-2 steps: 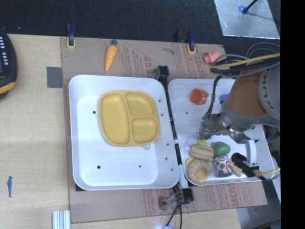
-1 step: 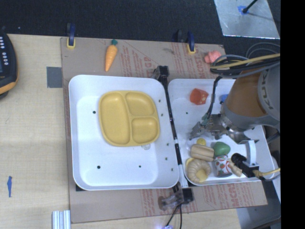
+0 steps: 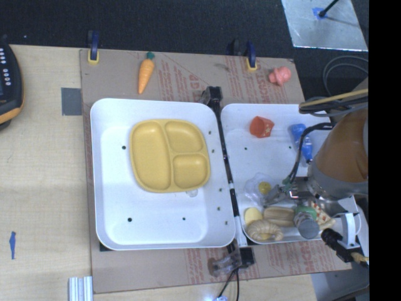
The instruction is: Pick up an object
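Several small pieces lie in the right bin point(image 3: 233, 168); the left bin point(image 3: 113, 231) carries a yellow divided plate point(image 3: 169, 154); a toy carrot point(image 3: 145, 73) and a pink lump point(image 3: 280, 75) sit out on the desk point(image 3: 37, 168) beyond both bins.

The gripper point(image 3: 285, 193) hangs low over the near end of the right bin, just above a cluster there: a tan roll point(image 3: 279, 216), a ridged pastry-like piece point(image 3: 264, 231) touching it on the near side, and a pale round piece point(image 3: 252, 216) against the bin's inner wall; you cannot tell whether the gripper is released or clenched, as the wrist and cabling blur that spot; nothing is visibly held.

Likeliest target, by position, is the tan roll; it is probably a light toy of plastic or foam with a smooth, rounded skin that could squirt out under a pinch; take it across its short width, at the middle, not at the tapered ends; its neighbours crowd it, so expect one side of the grip to nudge the pastry piece.

Easier alternatives stand apart at the far end: a red chunk point(image 3: 261, 126) and a blue piece point(image 3: 297, 131); the red one looks blocky and is clear on all sides, so you get a cleaner hold.
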Controlling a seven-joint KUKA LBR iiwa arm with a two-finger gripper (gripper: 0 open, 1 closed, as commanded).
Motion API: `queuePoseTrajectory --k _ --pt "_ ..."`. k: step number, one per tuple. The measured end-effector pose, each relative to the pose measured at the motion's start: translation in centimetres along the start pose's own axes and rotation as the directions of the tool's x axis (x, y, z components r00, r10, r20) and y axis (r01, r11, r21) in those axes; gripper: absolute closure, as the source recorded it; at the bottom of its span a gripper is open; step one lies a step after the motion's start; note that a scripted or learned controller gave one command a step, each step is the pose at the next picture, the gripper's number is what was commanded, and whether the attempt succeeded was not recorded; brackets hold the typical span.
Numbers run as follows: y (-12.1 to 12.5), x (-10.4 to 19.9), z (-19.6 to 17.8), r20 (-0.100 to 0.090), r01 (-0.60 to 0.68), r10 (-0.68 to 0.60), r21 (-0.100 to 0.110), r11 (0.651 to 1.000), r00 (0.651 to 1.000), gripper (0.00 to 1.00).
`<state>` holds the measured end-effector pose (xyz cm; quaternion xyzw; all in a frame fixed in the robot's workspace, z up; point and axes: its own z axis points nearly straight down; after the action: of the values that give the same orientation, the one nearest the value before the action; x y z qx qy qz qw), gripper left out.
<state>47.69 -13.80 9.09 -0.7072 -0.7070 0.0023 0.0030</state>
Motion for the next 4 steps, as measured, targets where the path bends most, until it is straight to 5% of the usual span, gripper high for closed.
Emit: queuePoseTrajectory --k 1,2,3,4 --pt "10.5 0.5 -0.8 0.002 0.008 -0.008 -0.014 1.000 1.000 0.00" --pt "18.4 -1.8 -0.4 0.004 0.008 -0.008 -0.014 1.000 1.000 0.00" --pt "10.4 4.7 -0.1 -0.003 0.008 -0.008 0.004 1.000 1.000 0.00" --pt "18.3 2.2 -0.3 0.004 0.007 -0.007 -0.012 1.000 1.000 0.00"
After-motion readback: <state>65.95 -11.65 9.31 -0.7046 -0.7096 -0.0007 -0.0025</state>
